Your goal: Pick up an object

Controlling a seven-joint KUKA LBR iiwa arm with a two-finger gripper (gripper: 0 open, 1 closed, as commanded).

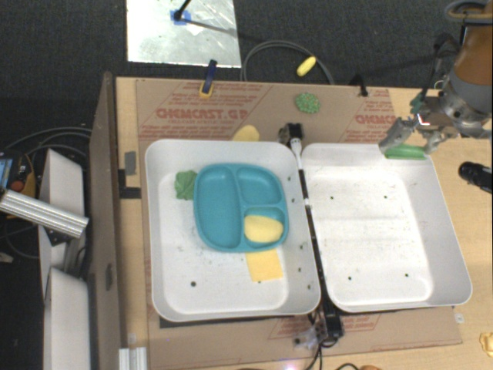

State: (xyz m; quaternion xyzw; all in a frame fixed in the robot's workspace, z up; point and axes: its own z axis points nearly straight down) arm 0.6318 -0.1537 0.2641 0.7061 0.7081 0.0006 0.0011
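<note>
Green strip lying on the far rim of the right bin, long axis running left to right. Gripper (fingers spread, pads beside but not pinching the strip) hangs just above it, the arm entering from the upper right.

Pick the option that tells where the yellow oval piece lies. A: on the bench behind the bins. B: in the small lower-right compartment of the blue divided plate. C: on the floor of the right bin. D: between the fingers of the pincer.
B: the yellow oval piece lies in the small lower-right compartment of the blue divided plate in the left bin.
</note>
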